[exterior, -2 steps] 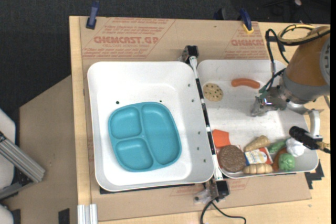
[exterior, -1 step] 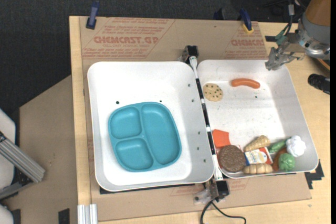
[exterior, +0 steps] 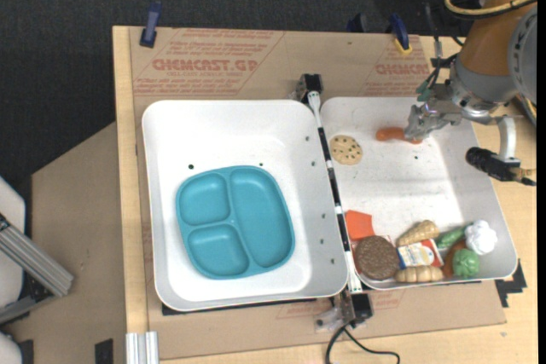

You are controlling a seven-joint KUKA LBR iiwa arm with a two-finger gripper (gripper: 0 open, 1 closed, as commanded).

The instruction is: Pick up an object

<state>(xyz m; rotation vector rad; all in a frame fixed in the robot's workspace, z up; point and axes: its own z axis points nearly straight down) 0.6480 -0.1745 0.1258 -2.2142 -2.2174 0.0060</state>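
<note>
Sausage [exterior: 392,134]: small, orange-red, smooth, lying at the far end of the right bin [exterior: 444,183], touching the gripper's tips. Gripper [exterior: 417,127]: grey metal, pointing down from the arm [exterior: 499,38]; whether its fingers are apart or together cannot be told. Cookie [exterior: 345,149]: round, tan, speckled, nearby. Toy food pile [exterior: 422,250]: near corner. Left bin [exterior: 171,128]: teal three-part plastic tray [exterior: 235,220].

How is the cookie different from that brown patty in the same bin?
The cookie is pale tan with dark chips; the patty is dark brown and speckled. The cookie looks smaller than the patty. The cookie lies alone near the bin's far end, while the patty sits crowded against other play food at the near end. Both are round and flat.
</note>
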